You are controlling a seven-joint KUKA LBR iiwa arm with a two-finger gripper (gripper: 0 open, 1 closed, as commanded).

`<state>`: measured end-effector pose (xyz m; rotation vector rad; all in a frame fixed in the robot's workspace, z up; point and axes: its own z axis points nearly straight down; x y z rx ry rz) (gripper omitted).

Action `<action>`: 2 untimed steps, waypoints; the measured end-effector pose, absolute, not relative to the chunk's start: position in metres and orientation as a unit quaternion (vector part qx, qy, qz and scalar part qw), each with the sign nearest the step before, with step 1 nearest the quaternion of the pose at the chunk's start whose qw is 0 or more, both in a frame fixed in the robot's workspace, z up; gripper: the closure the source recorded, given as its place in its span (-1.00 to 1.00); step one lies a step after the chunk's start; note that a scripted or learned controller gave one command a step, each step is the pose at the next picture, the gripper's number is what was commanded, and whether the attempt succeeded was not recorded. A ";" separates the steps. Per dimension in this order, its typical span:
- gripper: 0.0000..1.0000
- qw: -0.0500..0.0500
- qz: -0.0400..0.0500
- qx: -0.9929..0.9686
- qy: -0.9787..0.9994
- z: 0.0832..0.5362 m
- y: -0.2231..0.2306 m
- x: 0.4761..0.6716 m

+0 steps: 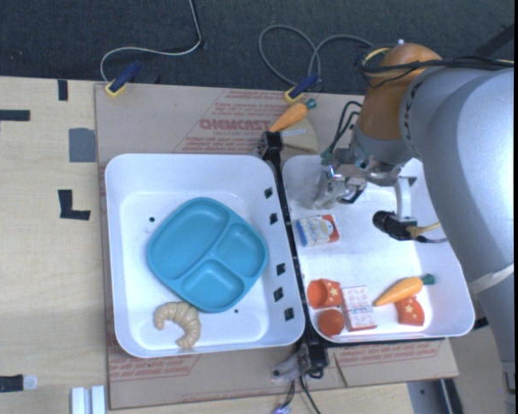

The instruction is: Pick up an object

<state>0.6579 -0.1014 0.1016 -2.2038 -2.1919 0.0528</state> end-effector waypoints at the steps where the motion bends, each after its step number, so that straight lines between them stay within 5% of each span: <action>1: -1.00 0.017 0.017 -0.709 -0.705 0.102 -0.101 0.658; 2: -1.00 -0.002 -0.001 -0.707 -0.708 0.086 -0.110 0.603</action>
